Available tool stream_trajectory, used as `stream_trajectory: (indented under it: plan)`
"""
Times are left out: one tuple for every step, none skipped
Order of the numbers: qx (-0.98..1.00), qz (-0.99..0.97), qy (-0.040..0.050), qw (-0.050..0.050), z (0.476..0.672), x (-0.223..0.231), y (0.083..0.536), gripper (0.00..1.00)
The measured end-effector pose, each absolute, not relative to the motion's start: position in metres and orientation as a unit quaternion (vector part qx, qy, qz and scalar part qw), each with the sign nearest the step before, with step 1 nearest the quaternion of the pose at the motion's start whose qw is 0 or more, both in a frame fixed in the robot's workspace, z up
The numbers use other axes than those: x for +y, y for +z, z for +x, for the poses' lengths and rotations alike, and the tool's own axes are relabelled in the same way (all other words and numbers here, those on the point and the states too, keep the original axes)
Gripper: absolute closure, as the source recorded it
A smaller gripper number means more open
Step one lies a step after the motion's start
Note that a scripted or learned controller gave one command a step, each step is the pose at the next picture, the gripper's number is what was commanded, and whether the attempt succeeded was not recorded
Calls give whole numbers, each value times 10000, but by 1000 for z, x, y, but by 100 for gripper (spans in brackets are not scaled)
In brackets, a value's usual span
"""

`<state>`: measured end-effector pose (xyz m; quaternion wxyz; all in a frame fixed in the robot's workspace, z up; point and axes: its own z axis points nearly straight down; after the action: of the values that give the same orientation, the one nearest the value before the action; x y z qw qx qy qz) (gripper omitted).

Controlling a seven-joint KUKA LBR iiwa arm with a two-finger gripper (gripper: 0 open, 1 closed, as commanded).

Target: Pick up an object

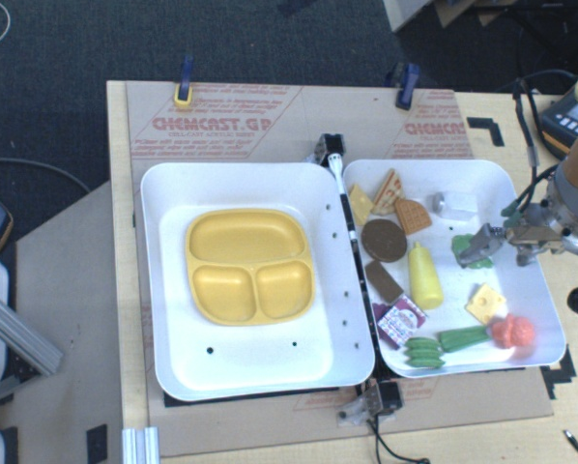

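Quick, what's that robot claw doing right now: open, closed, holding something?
Gripper: cannot be told; it sits right at a green object in the right bin.

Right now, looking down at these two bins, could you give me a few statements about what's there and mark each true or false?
1. The yellow divided tray lies in the left bin. True.
2. The yellow bottle lies in the left bin. False: it lies in the right bin.
3. The tool is above the right bin. True.
4. The red toy sits at the right bin's far left corner. False: near right corner.
5. The brown disc lies beside the yellow bottle. True.
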<state>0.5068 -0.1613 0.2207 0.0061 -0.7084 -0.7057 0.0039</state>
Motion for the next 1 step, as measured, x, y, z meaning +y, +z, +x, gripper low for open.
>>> stream_trajectory:
  plan:
    - [-7071,-7071,0,0,510,-161,228,0]
